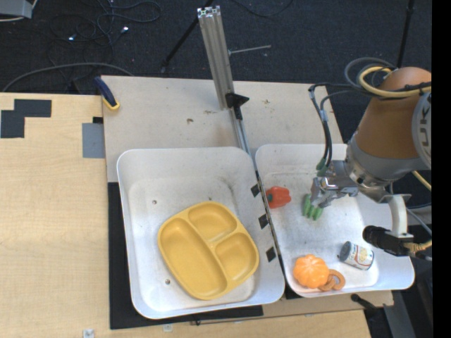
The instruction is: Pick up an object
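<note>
Nearest the camera, at the 6 o'clock edge of the right bin (394,279), sits an orange toy fruit (310,270), round like a small pumpkin or tangerine, with a tan ring-shaped piece (333,282) touching its 4 o'clock side. Just beside these, toward 2 o'clock, a small can (357,255) lies on its side, dark end toward 9 o'clock, pale label showing.

Left bin (134,189): one yellow divided plate (207,248) with three compartments, lying flat, set toward the bin's 5 o'clock corner.

Right bin, upper half: a red toy object (278,196), possibly a pepper, rests against the bin's 9 o'clock wall. A green object (311,208) of several short upright lobes stands near it toward 3 o'clock, apart from it.

Gripper (323,194): positioned directly over the green object's 12 o'clock end, apparently touching it. The fingers are too small and too crowded by metal fittings to judge; whether they are apart, together or clamped cannot be told. The arm (391,129) enters from 3 o'clock, its orange band uppermost.

Surface (169,111): a slotted aluminium post (217,55) rises at 12 o'clock behind the bins.
</note>
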Robot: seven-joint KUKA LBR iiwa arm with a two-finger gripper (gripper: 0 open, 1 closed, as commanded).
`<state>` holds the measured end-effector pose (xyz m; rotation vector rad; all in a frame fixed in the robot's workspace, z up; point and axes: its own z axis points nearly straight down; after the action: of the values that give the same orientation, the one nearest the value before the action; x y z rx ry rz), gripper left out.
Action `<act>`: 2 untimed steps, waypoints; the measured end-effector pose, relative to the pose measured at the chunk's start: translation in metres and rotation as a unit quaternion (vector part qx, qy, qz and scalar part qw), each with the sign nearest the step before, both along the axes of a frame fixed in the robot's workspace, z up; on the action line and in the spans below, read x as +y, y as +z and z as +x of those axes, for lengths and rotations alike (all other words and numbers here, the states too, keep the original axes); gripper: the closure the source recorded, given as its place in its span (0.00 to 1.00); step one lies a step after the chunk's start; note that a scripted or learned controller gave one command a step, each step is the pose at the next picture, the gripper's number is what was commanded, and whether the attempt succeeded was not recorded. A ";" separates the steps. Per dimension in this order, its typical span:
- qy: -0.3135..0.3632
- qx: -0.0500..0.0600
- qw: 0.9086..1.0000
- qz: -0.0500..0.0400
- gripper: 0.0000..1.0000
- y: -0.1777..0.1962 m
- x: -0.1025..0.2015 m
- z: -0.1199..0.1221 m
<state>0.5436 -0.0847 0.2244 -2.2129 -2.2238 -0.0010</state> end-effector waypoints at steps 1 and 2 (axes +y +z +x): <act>0.000 0.000 1.000 0.000 1.00 0.009 0.051 -0.004; 0.000 0.001 1.000 0.000 1.00 0.014 0.110 -0.019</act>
<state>0.5248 0.0249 0.2387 -2.2115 -2.2239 0.0016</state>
